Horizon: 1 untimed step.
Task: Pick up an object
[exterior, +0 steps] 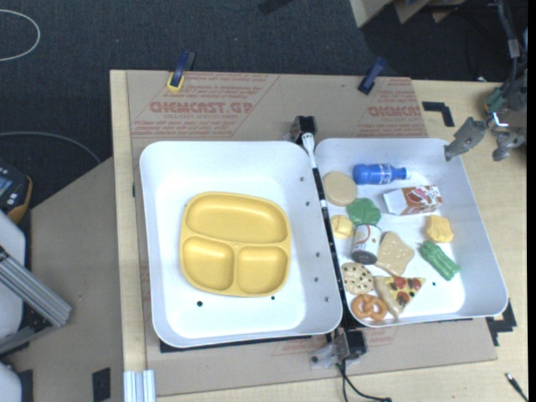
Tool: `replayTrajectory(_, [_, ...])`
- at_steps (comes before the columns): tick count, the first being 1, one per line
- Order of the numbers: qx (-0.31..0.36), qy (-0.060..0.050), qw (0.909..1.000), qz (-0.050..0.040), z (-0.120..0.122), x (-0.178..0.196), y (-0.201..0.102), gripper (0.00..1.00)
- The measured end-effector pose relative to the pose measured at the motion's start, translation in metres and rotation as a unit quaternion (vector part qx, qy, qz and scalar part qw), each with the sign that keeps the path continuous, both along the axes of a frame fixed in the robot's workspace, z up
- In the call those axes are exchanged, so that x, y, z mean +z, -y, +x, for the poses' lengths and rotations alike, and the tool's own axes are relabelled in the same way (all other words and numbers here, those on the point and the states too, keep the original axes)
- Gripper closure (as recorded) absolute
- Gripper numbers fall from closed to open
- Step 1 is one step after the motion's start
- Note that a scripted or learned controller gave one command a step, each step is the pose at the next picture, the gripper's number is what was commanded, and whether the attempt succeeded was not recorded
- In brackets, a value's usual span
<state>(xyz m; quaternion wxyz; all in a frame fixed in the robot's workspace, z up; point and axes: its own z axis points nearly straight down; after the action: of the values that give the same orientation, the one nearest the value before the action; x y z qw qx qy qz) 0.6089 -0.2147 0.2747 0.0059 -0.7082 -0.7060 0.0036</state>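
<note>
The right bin (477, 224) holds several toy foods. Among them are a blue bottle (378, 173), a round tan biscuit (340, 188), a green leafy piece (363, 211), a red and white carton (410, 199), a small can (365, 243), a bread slice (395, 253), a yellow corn piece (439, 229), a green pickle (439, 260), a chip cookie (358, 277), a pizza slice (402, 290) and a pretzel (369, 308). My gripper (484, 147) hangs over the bin's far right corner. It is open, holds nothing, and stands well apart from the toys.
The left bin (159, 224) holds a yellow three-part plate (236, 243). A black hinge strip (318, 199) runs between the bins. Clamps (178, 71) pin the cardboard sheet at the back. Dark floor surrounds the bench.
</note>
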Motion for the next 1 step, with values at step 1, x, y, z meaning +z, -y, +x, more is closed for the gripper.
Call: replayTrajectory(1, [0.002, 0.007, 1.0, -0.0016, 0.0022, 0.008, -0.0009, 0.0])
